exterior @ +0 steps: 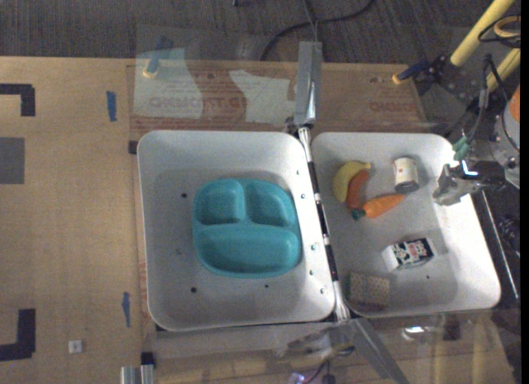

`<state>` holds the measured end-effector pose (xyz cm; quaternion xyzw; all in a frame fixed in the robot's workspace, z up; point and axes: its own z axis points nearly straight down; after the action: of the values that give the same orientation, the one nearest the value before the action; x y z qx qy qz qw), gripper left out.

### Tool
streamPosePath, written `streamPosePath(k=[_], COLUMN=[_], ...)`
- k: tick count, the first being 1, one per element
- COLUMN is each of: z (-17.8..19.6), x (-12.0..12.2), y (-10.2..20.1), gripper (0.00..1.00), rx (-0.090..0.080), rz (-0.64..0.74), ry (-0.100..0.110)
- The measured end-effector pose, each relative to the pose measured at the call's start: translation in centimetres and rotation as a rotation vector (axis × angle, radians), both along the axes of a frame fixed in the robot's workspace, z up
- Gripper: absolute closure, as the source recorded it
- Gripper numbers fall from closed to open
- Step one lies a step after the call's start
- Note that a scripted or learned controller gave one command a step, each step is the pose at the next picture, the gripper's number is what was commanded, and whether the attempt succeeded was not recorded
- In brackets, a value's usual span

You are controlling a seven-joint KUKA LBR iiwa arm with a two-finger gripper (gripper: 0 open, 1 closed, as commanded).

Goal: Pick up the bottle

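Note:
The bottle (405, 173) is a small white one with a reddish band, lying in the upper part of the right bin (471, 275). My gripper (450, 187) hangs over the right bin's right rim. It is to the right of the bottle and slightly lower in the view, apart from it. Nothing is seen held in it.
In the right bin a banana (350, 178) and a carrot (382, 206) lie just left of the bottle. A small printed carton (409, 253) and a brown pad (368, 289) sit nearer the front. The left bin (161, 209) holds a teal divided plate (245, 227).

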<state>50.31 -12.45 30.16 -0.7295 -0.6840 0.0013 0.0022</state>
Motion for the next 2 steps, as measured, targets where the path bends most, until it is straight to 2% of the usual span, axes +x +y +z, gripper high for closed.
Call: streamPosePath(k=[1,2], z=[6.53,7.44], x=[-2.37,-2.34], y=[-0.17,-0.18], gripper=[1.00,1.00], rx=[-0.002,-0.003], rz=[-0.063,-0.062], ry=[-0.002,-0.001])
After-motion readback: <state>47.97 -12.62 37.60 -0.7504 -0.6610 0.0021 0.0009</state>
